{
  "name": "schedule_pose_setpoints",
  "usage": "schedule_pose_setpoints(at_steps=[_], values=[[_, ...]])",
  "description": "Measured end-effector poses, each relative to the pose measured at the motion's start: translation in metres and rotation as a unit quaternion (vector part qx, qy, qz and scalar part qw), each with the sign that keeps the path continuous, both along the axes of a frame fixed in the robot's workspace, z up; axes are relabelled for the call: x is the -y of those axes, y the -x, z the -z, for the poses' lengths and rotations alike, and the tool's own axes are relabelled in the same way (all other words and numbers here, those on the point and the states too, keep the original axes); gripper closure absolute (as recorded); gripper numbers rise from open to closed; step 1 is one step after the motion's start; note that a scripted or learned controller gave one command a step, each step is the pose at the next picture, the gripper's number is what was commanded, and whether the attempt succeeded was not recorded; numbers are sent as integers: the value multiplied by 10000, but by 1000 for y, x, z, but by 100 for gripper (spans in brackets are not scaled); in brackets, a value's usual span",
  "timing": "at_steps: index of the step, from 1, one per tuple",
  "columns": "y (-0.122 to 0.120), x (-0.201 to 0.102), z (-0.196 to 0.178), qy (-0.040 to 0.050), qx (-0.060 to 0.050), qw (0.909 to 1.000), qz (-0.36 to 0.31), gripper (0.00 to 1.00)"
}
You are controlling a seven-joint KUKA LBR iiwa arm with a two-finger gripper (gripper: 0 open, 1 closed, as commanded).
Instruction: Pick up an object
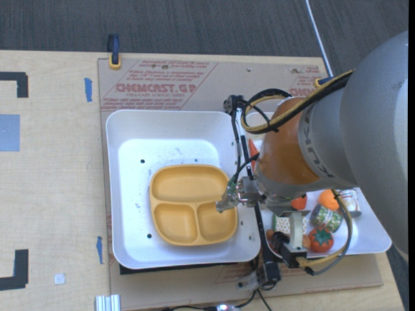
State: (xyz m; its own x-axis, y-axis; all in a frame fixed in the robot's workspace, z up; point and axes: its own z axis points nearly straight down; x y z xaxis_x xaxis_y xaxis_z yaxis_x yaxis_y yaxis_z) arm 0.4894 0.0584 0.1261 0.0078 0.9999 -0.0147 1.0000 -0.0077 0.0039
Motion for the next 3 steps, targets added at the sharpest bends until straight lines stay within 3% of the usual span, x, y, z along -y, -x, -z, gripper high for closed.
schedule_pose_setpoints(at_steps=[1, 3], values=[[0, -3, 15, 75, 73, 9999, 50, 0], [1, -3, 19, 94, 96, 9999, 60, 0]])
